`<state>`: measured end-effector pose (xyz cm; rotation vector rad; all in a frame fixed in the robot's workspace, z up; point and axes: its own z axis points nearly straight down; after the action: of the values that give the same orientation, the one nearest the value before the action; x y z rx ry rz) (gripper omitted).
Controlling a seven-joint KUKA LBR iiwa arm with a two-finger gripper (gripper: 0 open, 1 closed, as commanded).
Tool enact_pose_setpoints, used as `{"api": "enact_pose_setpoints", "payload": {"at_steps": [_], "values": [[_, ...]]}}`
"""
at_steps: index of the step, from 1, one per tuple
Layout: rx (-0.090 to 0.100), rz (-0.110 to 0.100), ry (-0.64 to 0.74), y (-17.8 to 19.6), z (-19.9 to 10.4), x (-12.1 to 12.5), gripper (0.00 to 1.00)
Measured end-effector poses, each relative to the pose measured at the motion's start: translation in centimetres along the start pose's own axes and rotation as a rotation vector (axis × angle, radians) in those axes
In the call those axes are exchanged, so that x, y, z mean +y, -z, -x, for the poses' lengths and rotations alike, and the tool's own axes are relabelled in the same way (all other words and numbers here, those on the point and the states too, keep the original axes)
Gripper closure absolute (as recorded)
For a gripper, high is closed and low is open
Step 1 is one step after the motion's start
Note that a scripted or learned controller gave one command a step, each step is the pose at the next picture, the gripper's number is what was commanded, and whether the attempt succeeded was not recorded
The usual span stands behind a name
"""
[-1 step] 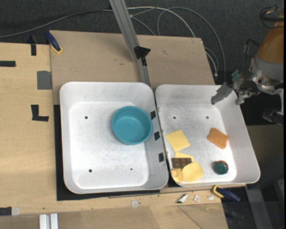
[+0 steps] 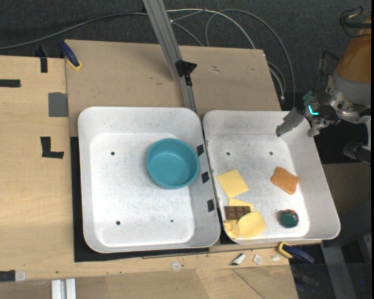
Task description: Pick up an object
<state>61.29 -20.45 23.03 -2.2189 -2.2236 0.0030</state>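
Jaws [image 2: 297,123] hang at the far right corner of the right bin [image 2: 318,167], above its rim; whether they are spread or pressed together cannot be told, and nothing shows between them. Toward the camera from the jaws lies an orange block [image 2: 285,180], and nearer still a dark green ball [image 2: 289,218]. Left of those sit a yellow square [image 2: 232,183] and a brown piece [image 2: 235,213]. Well to the jaws' left, a blue bowl [image 2: 172,162] rests in the left bin [image 2: 100,167].
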Motion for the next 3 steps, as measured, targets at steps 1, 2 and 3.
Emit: {"api": "enact_pose_setpoints", "payload": {"at_steps": [1, 2, 3], "values": [[0.001, -0.004, 0.000, -4.5, -0.1, -0.6, 0.00], [0.001, -0.004, -0.001, -9.0, -0.1, -1.2, 0.00], [0.000, -0.001, 0.000, -14.3, -0.2, -1.2, 0.00]]}}
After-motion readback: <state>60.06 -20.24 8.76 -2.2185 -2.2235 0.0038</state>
